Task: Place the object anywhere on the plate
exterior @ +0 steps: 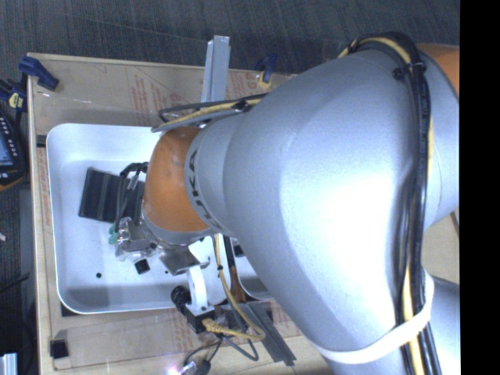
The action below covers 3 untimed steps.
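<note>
A flat black ribbed rectangle [100, 194] lies in the left part of the left white bin [62, 209]. My gripper [123, 237] hangs low over the middle of this bin, just right of and nearer than the black rectangle, with its tip close to the floor. A small black cube [141, 266] sits on the bin floor just beside the gripper on the near side. The orange band and the grey arm cover whatever lies further right, and I can make out no plate.
A tiny dark speck [99, 275] lies near the bin's front left corner. A corner of the right bin [251, 291] peeks out under the arm. Blue clamps [37, 70] sit at the bench's far left corner.
</note>
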Each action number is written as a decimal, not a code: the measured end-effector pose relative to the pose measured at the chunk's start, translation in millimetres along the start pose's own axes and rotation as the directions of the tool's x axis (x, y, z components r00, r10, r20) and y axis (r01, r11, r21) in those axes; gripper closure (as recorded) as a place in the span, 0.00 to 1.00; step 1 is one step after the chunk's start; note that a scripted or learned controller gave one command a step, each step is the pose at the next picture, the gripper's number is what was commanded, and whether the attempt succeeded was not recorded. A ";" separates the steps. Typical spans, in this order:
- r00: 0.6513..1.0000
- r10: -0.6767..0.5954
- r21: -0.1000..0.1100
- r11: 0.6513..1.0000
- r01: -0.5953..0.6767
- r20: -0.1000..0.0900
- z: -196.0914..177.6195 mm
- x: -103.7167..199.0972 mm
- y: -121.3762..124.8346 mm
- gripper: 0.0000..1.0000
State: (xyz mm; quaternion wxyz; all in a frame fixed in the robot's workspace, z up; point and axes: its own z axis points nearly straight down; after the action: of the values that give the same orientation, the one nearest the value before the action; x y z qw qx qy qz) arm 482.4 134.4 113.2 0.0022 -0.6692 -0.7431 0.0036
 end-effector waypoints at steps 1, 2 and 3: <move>0.940 -0.341 -0.007 0.940 0.341 0.001 -89.1 -54.2 -12.2 1.00; 0.999 0.038 0.002 0.999 -0.038 0.000 5.1 17.0 -7.2 1.00; 0.995 -0.104 -0.007 0.995 0.104 -0.002 -124.3 -53.3 -12.5 1.00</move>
State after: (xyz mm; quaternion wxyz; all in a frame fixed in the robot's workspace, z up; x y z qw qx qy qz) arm 476.6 80.4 237.7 0.0009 -0.6298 -0.7768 0.0003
